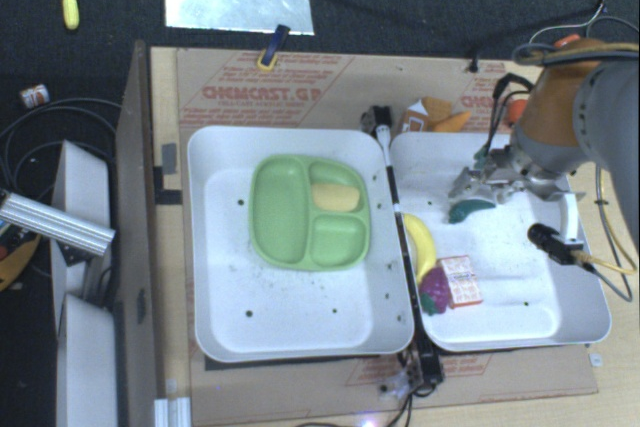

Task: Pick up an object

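The grey arm with the orange band (560, 115) is reaching in from the right and leaning down over the right-hand shallow white bin (520, 325). Its two-finger metal gripper (478, 190) is hanging low in the upper middle of that bin, directly above a small teal, rounded object (468, 209) that is lying on the bin floor. The fingertips are sitting just over the teal object, close to or touching its top; how far the jaws are standing apart cannot be told from this angle, and nothing is visibly being held between them.

Further down the same bin, against its left wall, a yellow banana (420, 245) is lying lengthwise. Just below the banana a small purple, grape-like piece (435, 289) is resting, and a small red-and-white printed box (460, 280) is lying just beside it on the right, touching or nearly touching it. These three are sitting well apart from the gripper.

The left-hand shallow white bin (230, 315) is carrying a light green divided plastic tray (285, 215), and a pale yellow block (337, 198) is lying in the tray's upper right compartment.

Both bins are resting side by side on a brown cardboard sheet with red lettering (260, 85).
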{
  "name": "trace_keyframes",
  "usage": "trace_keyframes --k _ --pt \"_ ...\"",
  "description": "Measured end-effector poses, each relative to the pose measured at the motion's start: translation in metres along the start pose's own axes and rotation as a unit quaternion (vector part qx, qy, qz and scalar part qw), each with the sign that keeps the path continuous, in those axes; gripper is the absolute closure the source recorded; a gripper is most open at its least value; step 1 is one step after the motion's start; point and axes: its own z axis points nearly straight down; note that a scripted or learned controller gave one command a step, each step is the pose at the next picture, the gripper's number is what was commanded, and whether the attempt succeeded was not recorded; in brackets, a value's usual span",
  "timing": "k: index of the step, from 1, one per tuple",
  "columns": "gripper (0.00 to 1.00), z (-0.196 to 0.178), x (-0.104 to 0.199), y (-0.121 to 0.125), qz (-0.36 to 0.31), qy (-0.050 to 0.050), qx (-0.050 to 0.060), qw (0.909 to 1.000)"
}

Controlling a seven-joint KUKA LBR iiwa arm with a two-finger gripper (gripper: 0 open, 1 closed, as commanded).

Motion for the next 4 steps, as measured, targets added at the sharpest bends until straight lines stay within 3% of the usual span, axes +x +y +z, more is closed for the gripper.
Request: trace_keyframes --k 1,2,3,4 --pt "1.00 -0.012 0.001 -0.001 -0.001 0.001 0.000 1.0000" --pt "0.00 -0.012 0.001 -0.001 -0.001 0.001 0.000 1.0000" --pt "0.00 -0.003 0.032 -0.034 -0.001 -0.001 -0.001 1.0000" --pt "1.00 -0.017 0.030 -0.031 0.000 -0.001 -0.005 1.0000"
